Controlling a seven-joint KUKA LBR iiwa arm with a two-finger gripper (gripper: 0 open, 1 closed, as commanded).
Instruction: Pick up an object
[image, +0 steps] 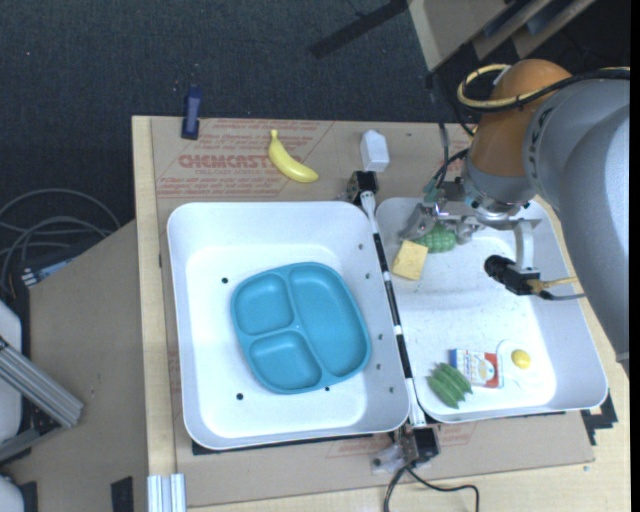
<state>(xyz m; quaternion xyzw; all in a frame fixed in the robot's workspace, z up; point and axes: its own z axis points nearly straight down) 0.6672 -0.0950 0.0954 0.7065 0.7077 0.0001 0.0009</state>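
At the far end of the right bin (560, 330), beside the divider | I hover my gripper (440, 232) over a green object (440, 240) there, poised for a grab | grip state: I cannot tell | yellow block (410, 261) lies just beside it.

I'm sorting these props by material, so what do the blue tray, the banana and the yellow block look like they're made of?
Blue tray: likely moulded plastic, smooth with a soft sheen and rounded compartments. Banana: probably a plastic toy, uniform glossy yellow. Yellow block: matte and pale, possibly foam or sponge; the view leaves it open.
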